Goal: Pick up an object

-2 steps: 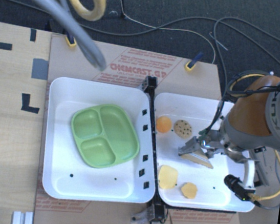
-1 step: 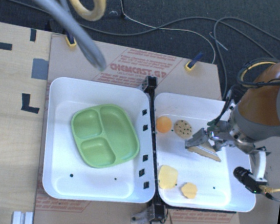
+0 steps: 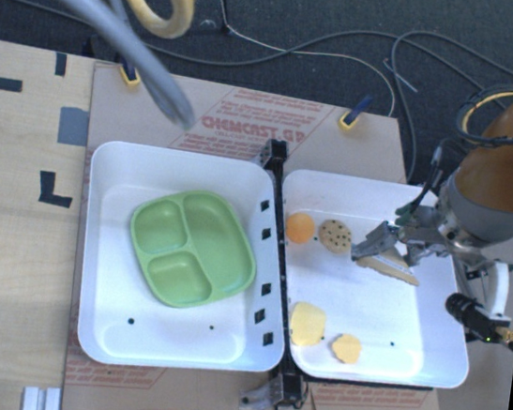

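End effector (image 3: 375,249) low over the right bin (image 3: 404,367), near its far edge, fingers spread apart, nothing between them. A tan wedge-shaped piece (image 3: 397,269) lies just beside and under the fingers, long axis running left-right across the bin. Cookie (image 3: 334,234) just left of the fingertips, orange ball (image 3: 300,228) further left by the divider. Two yellow pieces (image 3: 308,324) near the bin's near edge, well apart. Nearest candidates: wedge, then cookie. Left bin (image 3: 107,226) holds a green tray (image 3: 192,247).

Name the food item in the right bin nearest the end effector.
The speckled cookie, just left of the end effector; the orange ball lies farther left.
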